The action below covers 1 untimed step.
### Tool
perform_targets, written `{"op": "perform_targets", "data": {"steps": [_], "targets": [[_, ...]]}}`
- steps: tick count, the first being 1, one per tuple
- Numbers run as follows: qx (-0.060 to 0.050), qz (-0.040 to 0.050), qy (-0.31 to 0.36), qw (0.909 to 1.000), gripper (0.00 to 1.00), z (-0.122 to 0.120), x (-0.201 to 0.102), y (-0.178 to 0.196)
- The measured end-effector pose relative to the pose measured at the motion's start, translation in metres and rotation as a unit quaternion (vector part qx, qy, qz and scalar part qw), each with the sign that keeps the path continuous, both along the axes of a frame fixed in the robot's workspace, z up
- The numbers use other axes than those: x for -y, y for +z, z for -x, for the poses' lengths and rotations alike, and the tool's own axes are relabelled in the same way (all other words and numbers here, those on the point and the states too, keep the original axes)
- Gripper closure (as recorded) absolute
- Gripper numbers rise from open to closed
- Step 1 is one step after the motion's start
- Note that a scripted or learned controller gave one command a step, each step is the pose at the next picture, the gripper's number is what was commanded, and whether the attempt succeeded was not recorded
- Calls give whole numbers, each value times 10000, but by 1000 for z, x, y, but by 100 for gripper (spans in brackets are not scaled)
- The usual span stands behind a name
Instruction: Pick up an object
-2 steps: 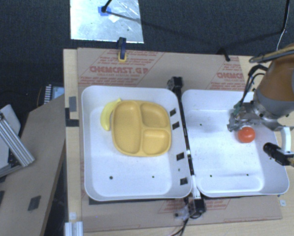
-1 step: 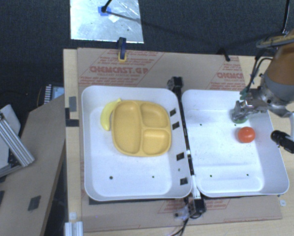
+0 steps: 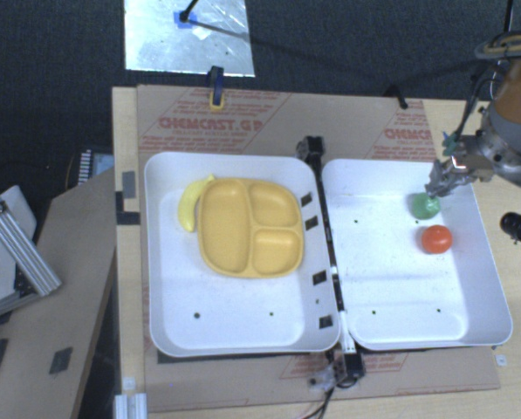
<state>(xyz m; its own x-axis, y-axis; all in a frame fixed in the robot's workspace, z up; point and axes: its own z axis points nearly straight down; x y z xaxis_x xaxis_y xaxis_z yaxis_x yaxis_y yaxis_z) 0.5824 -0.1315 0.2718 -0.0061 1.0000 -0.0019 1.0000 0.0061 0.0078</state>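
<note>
Right bin [image 3: 400, 321] | green ball [image 3: 424, 205] at far right corner, orange ball [image 3: 435, 239] just beside | gripper [image 3: 441, 184] poised over green ball for pickup | jaws' state: cannot tell.

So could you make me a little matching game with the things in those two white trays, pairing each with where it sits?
Things:
1. yellow divided plate
2. banana
3. green ball
4. orange-red ball

Places:
A. just under the pincer
B. right bin, nearer the camera than its neighbour
C. middle of the left bin
D. tucked at the plate's left edge

Pairs: 1-C, 2-D, 3-A, 4-B
</note>
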Motion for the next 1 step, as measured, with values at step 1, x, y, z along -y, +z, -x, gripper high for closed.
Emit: {"op": "perform_targets", "data": {"steps": [1], "targets": [[-22,-15,15,10000,100,-12,-46,-6]]}}
